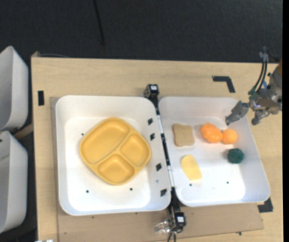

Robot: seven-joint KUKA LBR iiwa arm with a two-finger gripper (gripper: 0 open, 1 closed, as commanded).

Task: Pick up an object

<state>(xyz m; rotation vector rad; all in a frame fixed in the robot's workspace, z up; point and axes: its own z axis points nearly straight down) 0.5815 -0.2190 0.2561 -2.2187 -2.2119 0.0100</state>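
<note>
The job is to pick up an object, and as far as the picture shows, no object has been picked up yet. The bench (44, 79) has two white bins on it. The left bin (66, 185) holds a yellow tray (115, 150) with three parts. The right bin (250, 183) holds all the small things. Think of the right bin as a clock. A tan slice like bread (183, 134) lies at about 10 o'clock, and a pale yellow block (191, 167) sits near 7 o'clock. Two orange balls lie near 2 o'clock: the bigger orange ball (211, 133) touches the smaller orange ball (229, 136) beside it. A dark green ball (235, 156) rests near 4 o'clock, just under the smaller orange one. The gripper (247, 113) hangs over the top right corner of this bin, close to 1 o'clock, just above the orange balls. Its fingers (234, 114) are spread wide apart, and nothing is between them. All the things lie flat in the bin, so the grab is not done. What is left is most of the job: go down over one thing, close on it, and lift it up. The orange balls are closest, so one of them may be the easy pick, but round balls can roll away.
</note>
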